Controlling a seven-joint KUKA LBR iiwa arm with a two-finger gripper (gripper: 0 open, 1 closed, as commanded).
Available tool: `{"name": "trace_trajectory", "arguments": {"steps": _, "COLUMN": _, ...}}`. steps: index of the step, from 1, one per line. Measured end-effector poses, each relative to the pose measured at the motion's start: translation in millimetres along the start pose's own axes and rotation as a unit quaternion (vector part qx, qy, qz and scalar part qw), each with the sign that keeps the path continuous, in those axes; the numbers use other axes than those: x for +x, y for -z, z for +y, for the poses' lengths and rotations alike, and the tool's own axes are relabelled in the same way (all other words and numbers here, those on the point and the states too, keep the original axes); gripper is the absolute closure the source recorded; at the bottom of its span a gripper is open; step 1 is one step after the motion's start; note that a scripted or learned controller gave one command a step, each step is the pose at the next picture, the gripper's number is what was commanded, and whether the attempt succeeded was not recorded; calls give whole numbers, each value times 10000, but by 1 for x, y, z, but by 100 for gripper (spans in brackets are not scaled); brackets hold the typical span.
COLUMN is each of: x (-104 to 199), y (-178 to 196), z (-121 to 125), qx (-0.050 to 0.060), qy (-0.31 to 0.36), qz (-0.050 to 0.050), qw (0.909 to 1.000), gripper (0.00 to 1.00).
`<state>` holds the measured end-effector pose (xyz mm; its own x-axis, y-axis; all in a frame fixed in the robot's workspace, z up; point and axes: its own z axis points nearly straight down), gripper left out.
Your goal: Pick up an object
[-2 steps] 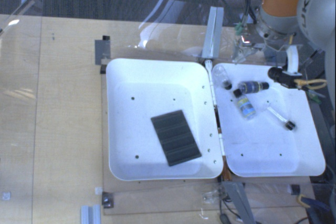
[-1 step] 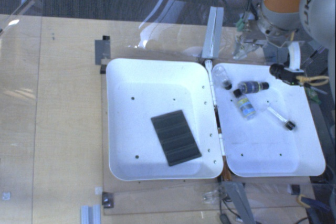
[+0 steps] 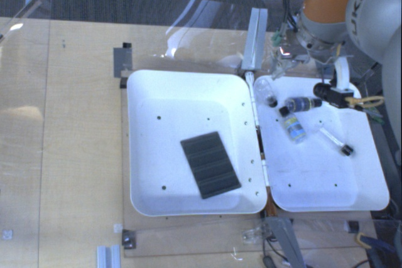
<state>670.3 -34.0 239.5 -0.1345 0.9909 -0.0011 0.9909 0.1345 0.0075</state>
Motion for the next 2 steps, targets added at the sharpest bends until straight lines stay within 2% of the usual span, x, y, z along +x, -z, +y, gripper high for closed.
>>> {"name": "trace_trajectory", "arguments": {"steps": 1, "x": 1, "y": 12, "z": 2, "qx": -40, "qy": 15, "qz": -5, "qw": 10000, "gripper": 100}}
{"name": "trace_trajectory", "arguments": {"steps": 2, "x": -44, "y": 27, "z": -6, "qx": -8, "qy": 664, "qz": -9, "qw": 9978, "gripper": 100}}
